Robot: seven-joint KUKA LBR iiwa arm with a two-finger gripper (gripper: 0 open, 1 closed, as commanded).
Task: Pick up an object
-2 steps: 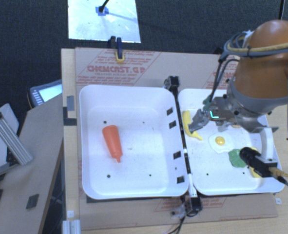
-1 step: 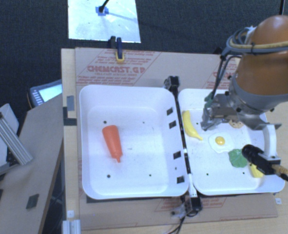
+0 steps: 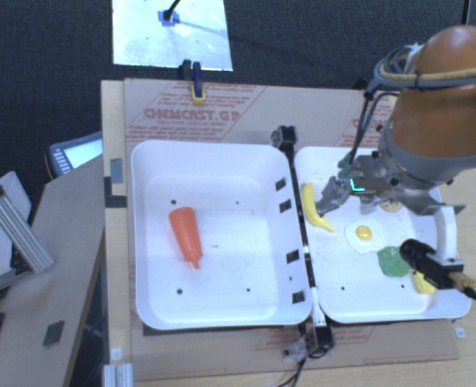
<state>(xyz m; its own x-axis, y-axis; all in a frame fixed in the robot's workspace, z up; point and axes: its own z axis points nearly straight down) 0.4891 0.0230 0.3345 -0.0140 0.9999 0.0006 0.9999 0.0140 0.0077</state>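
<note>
While the jaws (image 3: 328,202) hang slightly parted, gripping nothing, the banana (image 3: 312,207) lies just beside them — likely light, stiff, slick plastic; best pinched across its narrow middle — ends taper.

A yellow banana (image 3: 312,208) lies flat in the right bin (image 3: 366,309), close to its left wall, with a fried egg (image 3: 364,235) nearby.

We find a robotics lab: a bench (image 3: 221,95) bearing two white bins (image 3: 221,156), clamped board (image 3: 197,83), aluminium framing (image 3: 12,224), and loose cabling (image 3: 302,353).
</note>
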